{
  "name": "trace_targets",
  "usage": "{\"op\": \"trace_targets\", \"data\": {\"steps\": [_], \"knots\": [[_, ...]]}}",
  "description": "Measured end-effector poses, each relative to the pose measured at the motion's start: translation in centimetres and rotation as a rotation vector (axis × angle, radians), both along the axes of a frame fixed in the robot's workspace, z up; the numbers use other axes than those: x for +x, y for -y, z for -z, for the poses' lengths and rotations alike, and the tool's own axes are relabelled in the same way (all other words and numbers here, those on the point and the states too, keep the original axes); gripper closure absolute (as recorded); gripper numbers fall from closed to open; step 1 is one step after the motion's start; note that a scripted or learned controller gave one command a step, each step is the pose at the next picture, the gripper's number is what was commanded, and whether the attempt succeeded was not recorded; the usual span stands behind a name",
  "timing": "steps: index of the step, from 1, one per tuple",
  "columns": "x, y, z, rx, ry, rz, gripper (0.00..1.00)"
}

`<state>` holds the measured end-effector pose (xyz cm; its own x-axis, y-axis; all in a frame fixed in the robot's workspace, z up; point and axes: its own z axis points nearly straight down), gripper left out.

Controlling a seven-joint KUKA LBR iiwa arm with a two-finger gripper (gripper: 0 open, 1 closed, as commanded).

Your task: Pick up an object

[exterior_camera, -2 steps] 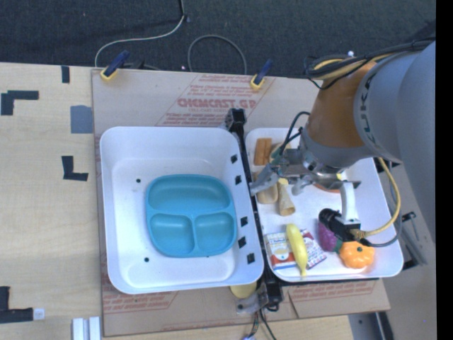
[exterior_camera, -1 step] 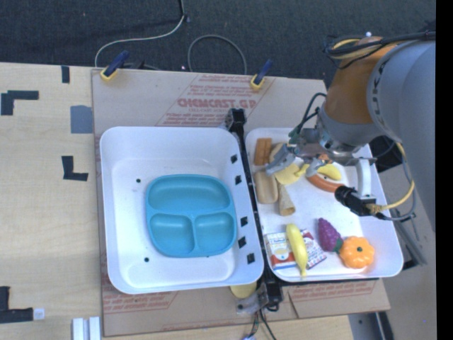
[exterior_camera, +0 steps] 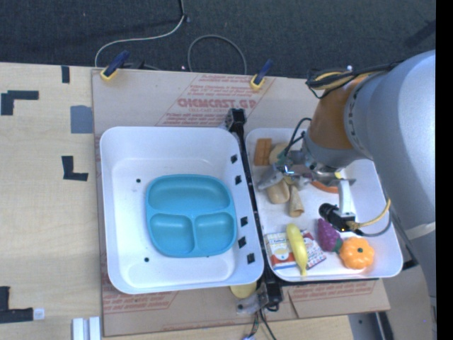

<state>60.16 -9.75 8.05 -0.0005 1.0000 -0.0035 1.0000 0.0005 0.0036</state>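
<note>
My gripper (exterior_camera: 282,173) is low in the right bin (exterior_camera: 375,190), at its upper left part, over a cluster of tan food pieces (exterior_camera: 279,191). A brown bread-like piece (exterior_camera: 263,151) lies just behind it and a tan cylinder (exterior_camera: 295,204) just in front. Nearer the front of the bin lie a yellow banana (exterior_camera: 297,248) on a printed card (exterior_camera: 278,251), a purple grape bunch (exterior_camera: 328,234) and an orange pumpkin (exterior_camera: 356,253). An orange strip (exterior_camera: 327,188) peeks out under the wrist. I see nothing lifted off the bin floor.
The left bin (exterior_camera: 120,190) holds a blue divided plate (exterior_camera: 190,214). The grey arm with its orange band (exterior_camera: 333,122) covers the right bin's far right side. A black divider (exterior_camera: 244,190) runs between the bins. Cables lie behind the bench.
</note>
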Motion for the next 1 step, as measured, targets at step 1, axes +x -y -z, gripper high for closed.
{"op": "trace_targets", "data": {"steps": [1], "knots": [[-5.44,1.92,-0.7,0.001,0.004,0.001,0.0]]}}
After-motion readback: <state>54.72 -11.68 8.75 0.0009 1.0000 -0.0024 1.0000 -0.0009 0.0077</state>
